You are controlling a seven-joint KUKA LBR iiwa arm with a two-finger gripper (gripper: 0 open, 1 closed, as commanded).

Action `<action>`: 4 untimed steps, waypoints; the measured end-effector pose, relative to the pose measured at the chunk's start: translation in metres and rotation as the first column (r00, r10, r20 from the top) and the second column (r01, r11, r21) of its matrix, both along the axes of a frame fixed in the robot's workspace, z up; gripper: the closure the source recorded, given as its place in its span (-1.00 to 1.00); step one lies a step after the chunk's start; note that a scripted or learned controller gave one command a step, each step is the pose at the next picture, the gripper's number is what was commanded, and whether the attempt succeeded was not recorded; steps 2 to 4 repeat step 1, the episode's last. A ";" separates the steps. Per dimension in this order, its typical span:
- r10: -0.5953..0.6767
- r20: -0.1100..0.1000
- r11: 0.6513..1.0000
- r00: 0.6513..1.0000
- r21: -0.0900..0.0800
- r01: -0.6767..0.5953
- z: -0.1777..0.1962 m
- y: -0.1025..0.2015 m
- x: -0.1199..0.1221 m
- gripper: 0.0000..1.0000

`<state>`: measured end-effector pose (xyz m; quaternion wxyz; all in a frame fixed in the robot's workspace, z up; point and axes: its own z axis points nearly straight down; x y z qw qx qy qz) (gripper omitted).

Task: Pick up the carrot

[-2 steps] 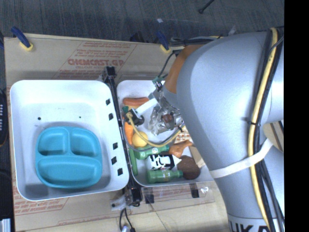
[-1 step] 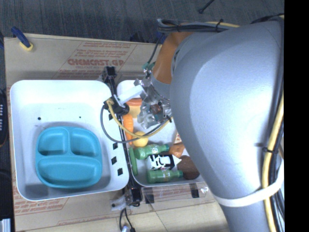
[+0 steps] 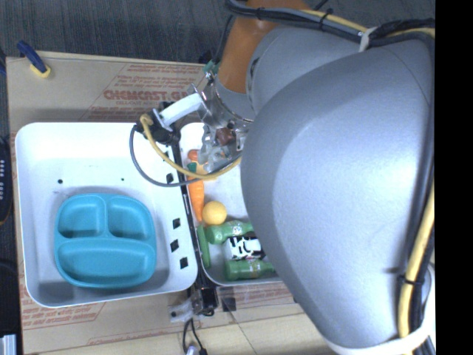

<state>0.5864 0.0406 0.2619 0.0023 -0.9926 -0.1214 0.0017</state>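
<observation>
My gripper low over carrot, by lemon; finger opening hidden, grip on anything unclear.

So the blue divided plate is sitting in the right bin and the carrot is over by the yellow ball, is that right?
Not quite. The camera view shows the blue divided plate in the left bin, not the right one. The rest holds: the carrot lies in the right bin, right beside the yellow ball.
</observation>
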 end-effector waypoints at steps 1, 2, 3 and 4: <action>-0.026 -0.010 1.000 1.000 -0.005 0.026 -0.022 0.019 -0.061 1.00; -0.026 -0.010 1.000 1.000 -0.005 0.026 -0.022 0.019 -0.061 1.00; -0.026 -0.010 1.000 1.000 -0.005 0.026 -0.022 0.019 -0.061 1.00; -0.026 -0.010 1.000 1.000 -0.005 0.026 -0.022 0.019 -0.061 1.00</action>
